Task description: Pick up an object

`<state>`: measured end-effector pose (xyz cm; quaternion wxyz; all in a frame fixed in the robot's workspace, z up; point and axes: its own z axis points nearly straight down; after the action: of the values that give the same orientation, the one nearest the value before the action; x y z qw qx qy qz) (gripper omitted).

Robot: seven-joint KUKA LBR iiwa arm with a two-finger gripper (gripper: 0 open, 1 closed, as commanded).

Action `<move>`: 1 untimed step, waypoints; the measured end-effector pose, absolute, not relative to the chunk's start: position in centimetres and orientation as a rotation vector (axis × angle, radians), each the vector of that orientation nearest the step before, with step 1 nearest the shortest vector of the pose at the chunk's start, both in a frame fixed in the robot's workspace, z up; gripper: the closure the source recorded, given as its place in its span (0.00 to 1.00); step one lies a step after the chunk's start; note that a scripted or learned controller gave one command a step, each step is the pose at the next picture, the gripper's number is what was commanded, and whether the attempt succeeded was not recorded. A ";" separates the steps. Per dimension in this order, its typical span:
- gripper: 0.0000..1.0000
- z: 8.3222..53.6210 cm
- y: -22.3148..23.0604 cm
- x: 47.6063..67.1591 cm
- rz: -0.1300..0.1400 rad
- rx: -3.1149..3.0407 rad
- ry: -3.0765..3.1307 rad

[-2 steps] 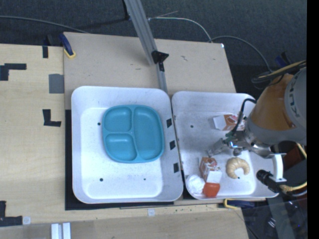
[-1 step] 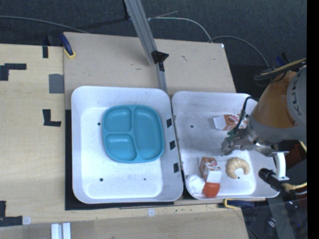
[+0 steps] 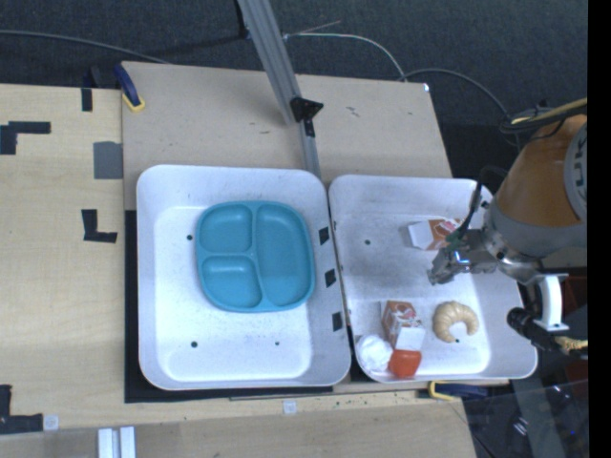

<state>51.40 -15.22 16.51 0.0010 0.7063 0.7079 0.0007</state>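
You see dark carpet floor (image 3: 115,8), pale wood bench (image 3: 57,284), black tape marks (image 3: 95,227), loose cables (image 3: 382,55), slanted metal pole (image 3: 272,46).

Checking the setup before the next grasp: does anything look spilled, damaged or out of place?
Nothing stands out. The blue divided plate lies flat in the left bin; the croissant, packets and red piece lie loose in the right bin.

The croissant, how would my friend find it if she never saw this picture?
Look at the right bin, the one without the blue tray. Go to its near right corner, just below the gripper. The croissant is the tan, curved, crescent-shaped thing there, while its neighbours to the left are a boxy packet and a small red block.
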 end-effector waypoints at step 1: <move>1.00 22.7 -14.7 51.7 0.004 2.215 2.221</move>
<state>51.72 -14.65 22.67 0.0024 0.7061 0.7081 0.0014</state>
